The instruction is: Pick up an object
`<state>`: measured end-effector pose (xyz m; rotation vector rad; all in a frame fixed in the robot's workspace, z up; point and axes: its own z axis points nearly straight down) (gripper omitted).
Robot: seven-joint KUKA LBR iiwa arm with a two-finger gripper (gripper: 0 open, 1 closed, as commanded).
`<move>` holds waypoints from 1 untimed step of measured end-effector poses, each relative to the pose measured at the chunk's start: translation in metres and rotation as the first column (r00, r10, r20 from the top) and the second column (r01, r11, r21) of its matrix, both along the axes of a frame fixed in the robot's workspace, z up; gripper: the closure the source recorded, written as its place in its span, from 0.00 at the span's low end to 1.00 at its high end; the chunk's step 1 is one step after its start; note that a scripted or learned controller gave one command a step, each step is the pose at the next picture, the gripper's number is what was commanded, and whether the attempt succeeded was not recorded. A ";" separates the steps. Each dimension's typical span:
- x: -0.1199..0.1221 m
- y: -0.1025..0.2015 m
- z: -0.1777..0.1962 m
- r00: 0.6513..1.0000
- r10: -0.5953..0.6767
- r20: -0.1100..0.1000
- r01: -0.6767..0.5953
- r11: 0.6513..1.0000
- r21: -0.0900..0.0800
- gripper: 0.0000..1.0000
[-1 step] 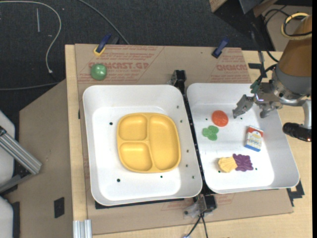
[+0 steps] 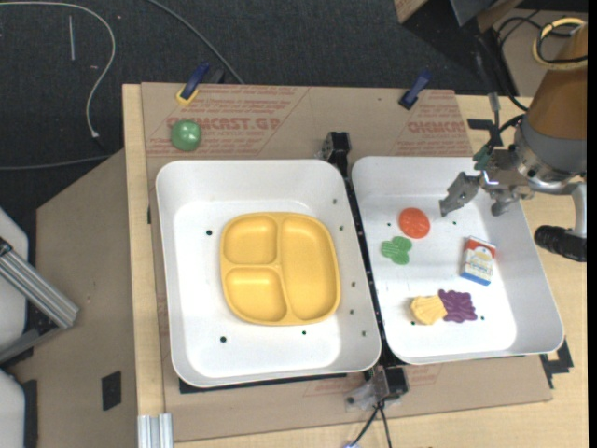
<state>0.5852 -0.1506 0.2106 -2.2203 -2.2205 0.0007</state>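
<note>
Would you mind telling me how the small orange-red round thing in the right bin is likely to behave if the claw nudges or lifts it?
The orange-red round object looks smooth and rounded, so it may roll or skid on the right bin floor. It appears small and probably light. The claw could slip off its curved sides.

Faint red print on cardboard sheet (image 2: 280, 119) reading roughly "COMCAST", repeated at right, remaining letters unreadable

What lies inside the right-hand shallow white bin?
Inside the right-hand shallow white bin: an orange round piece, a green piece, a small white carton, a yellow piece, a purple piece. The gripper covers some floor.
</note>
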 end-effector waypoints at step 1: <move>0.009 0.002 -0.048 1.000 0.001 -0.005 -0.001 1.000 0.001 0.00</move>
